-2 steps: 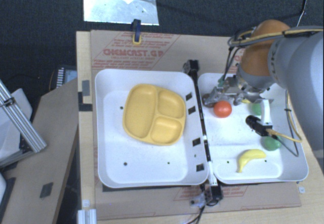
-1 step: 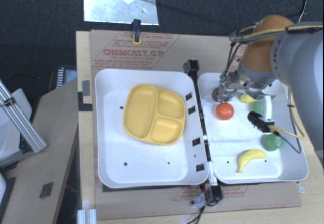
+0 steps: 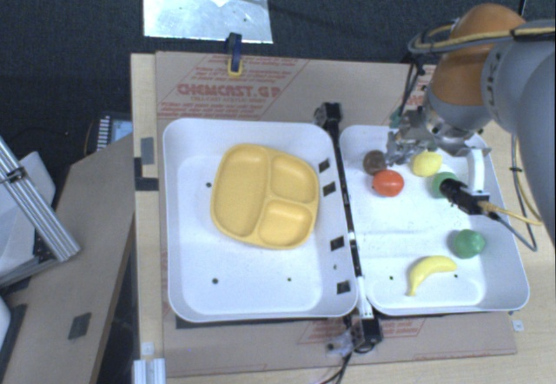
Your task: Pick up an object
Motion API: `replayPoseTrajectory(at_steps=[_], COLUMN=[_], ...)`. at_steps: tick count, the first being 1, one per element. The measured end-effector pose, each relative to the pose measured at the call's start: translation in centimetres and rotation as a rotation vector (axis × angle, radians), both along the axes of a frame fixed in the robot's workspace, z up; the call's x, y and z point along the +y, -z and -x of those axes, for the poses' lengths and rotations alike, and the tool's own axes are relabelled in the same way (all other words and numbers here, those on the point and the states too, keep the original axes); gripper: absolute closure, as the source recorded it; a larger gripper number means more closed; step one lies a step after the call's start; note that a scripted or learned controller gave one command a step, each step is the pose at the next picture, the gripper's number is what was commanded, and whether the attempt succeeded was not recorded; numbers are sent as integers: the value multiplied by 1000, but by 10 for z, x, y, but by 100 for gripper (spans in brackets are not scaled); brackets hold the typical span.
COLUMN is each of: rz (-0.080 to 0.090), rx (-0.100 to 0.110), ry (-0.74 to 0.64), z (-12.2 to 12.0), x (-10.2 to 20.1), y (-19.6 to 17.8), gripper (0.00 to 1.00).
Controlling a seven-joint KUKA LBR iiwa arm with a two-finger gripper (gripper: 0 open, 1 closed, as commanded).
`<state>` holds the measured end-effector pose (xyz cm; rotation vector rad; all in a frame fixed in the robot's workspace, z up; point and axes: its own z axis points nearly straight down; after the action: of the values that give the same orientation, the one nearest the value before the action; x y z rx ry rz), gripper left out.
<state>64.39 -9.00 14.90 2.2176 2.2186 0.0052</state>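
Now at the right bin's far edge

I read CHEMCAST GP in red on the board (image 3: 228,89) behind the bins. Open floor sits mid right bin (image 3: 512,287), nearer me. From here the gripper (image 3: 401,148) hangs over the far side; its grip I cannot tell. Just beside it lie a brown ball (image 3: 374,162), a glossy red-orange tomato (image 3: 387,183) and a lemon (image 3: 426,164).

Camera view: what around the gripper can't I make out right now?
- Gripper: fingers too small and blurred in the camera view to tell how they stand.
- Brown ball: touching the gripper or just beside it, unclear.
- Yellow fruit and green thing: partly covered by the arm's black fittings.
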Motion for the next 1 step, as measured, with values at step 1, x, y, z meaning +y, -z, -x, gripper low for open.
replayPoseTrajectory(at_steps=[1], rz=[0], rx=[-1], ry=[-2], z=[4], x=[-1], y=[-63], gripper=[100])
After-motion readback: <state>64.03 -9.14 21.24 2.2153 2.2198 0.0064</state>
